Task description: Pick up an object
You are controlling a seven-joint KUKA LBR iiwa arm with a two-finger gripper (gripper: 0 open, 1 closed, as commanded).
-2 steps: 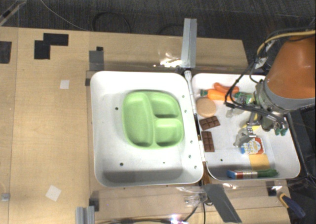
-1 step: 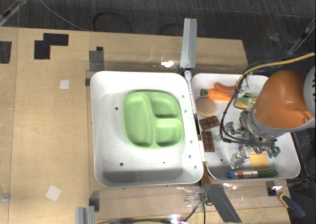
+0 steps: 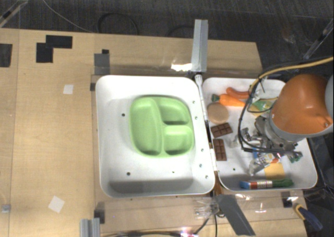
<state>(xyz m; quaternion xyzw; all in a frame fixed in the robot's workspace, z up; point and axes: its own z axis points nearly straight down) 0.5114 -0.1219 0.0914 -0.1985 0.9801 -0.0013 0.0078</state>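
Observation:
The right bin (image 3: 229,181) holds several small items: an orange carrot (image 3: 234,99), a tan round cookie (image 3: 218,111), two brown chocolate bars (image 3: 220,129) (image 3: 220,150), a green item (image 3: 259,105) at the back, a yellow wedge (image 3: 275,169) and a red-and-green marker (image 3: 265,184) near the front edge. My gripper (image 3: 263,162) is low in this bin, just above the yellow wedge, under the orange wrist band (image 3: 301,104). The wrist and its cables hide most of the gripper.
The left bin (image 3: 112,126) holds a green divided tray (image 3: 159,125). A metal post (image 3: 200,48) stands behind the wall between the two bins. The wooden bench (image 3: 47,137) extends to the left.

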